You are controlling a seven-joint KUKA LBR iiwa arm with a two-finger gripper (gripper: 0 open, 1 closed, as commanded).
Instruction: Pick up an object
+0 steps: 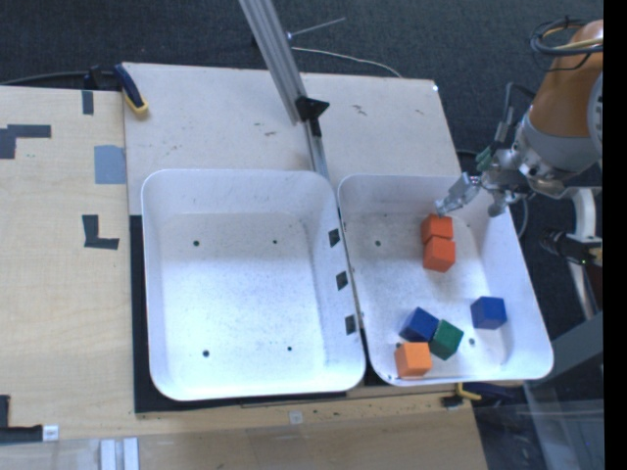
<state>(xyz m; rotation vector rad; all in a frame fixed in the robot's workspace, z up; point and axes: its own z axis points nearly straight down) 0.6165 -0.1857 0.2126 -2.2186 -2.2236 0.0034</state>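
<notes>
Arm enters from the right, orange band above the wrist, with the gripper (470, 196) over the upper part of the right bin (509, 262), near its far right corner. Finger state: cannot tell; the tips are small and blurred against the white wall, and no object shows between them. Nothing is held. Candidate objects all lie in the right bin: two orange blocks (439, 242) touching one another, one behind the other, just below and left of the gripper; a blue cube (488, 312) alone near the right wall; and a tight cluster at the near end, made of a second blue cube (420, 323), a green cube (447, 339) and an orange cube (413, 359), all touching or nearly so. The left bin (162, 262) holds no objects. Judgement: the orange pair is the likely target, being nearest the tool, and the gripper's tilt suggests an approach from above and behind. The pair touching could spoil the grasp, since a finger may land on the seam or push one block aside. The lone blue cube offers cleaner finger clearance, though the wall crowds one side. Task not yet achieved; descent and closure remain.
</notes>
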